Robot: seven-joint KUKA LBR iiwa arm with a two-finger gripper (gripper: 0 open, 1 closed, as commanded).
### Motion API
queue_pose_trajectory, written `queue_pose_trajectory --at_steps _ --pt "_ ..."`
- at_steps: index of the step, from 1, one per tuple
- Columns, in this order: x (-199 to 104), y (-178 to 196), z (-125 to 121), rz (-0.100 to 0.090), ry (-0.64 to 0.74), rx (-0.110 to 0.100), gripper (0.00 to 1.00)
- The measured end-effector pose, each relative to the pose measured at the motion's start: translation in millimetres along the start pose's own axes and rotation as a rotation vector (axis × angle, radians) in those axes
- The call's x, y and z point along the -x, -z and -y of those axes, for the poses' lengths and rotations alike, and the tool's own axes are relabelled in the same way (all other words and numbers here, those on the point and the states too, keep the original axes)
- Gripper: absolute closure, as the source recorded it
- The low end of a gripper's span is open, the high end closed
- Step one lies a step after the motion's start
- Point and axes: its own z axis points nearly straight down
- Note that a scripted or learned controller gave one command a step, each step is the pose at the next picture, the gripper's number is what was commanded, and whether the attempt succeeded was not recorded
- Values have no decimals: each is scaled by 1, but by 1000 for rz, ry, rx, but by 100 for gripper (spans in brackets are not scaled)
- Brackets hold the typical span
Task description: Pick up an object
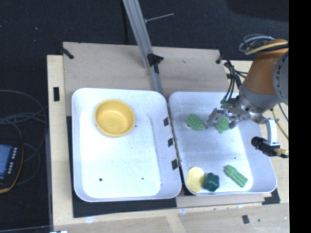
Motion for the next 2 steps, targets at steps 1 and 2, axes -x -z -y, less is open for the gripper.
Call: queue_pose_trajectory --at_steps 1,2 --pt "0 14 -1 0 0 7 100" --pt "1 73 6 1 0 10 100"
